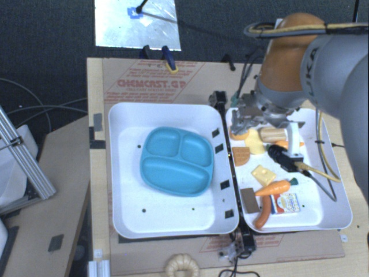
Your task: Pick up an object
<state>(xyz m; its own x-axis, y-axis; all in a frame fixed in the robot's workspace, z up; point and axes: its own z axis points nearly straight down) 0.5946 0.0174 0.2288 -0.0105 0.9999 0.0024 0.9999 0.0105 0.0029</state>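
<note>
Pear (pixel 249 138), probably light, stiff, slick plastic, lay beneath my gripper (pixel 247 122); its waist looked the likeliest hold. Grip state: I could not tell.

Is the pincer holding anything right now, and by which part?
Cannot be told: the pincer is low over the toy food in the right white bin.

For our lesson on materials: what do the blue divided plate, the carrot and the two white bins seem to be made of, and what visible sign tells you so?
Blue divided plate: probably moulded plastic, one even colour, soft sheen, rounded compartments.
Carrot: likely toy plastic, with uniform orange and a smooth surface; rubber is possible.
White bins: seemingly thin formed plastic, with glossy walls and rounded corners.
</note>
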